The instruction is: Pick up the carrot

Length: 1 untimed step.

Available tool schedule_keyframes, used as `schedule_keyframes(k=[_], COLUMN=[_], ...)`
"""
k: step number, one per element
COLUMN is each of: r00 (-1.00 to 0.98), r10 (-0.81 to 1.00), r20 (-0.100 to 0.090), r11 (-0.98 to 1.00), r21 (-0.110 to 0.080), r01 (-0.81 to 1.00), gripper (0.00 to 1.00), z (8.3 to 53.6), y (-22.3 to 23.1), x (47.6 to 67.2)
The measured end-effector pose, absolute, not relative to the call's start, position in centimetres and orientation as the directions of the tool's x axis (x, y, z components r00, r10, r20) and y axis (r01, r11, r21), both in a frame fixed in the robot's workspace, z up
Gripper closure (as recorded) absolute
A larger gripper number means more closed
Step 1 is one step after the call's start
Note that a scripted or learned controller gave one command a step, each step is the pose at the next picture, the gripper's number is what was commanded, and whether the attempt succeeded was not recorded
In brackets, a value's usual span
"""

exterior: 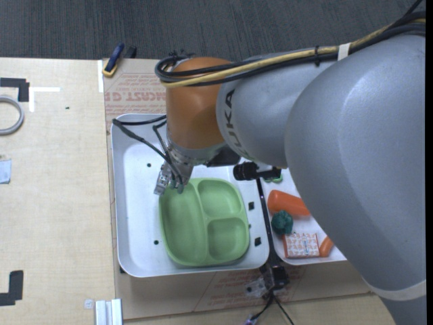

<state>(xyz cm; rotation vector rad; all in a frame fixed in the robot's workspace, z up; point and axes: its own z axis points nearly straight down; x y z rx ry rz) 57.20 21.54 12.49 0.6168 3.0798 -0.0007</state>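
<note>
camera view: gripper is hanging low in the left bin, right at the top-left rim of the green tray, touching it or just above it, can't tell which. fingers are looking narrow, close together, nothing showing between them, so it's carrying nothing. carrot is lying in the right bin, up against the divider side, tilted, its right end hidden under the arm. a dark green lump is sitting just below it, touching or nearly, and a small card or box is lying below that, with another orange bit peeking out at its right edge. progress by my read: nothing done yet, carrot is untouched and well apart from the gripper, which is working the wrong bin. left to do: crossing over the divider, dropping onto the carrot, closing, lifting. risk i'm seeing: the green lump is crowding the carrot, so a sloppy approach could be nudging both.
</note>
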Motion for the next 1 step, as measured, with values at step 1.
schedule_keyframes(k=[1], r00=[-1.0], r10=[0.023], r20=[0.0], r11=[1.0], r21=[0.002], r01=[0.023], gripper=[1.0], z=[9.23], y=[22.98], x=[50.79])
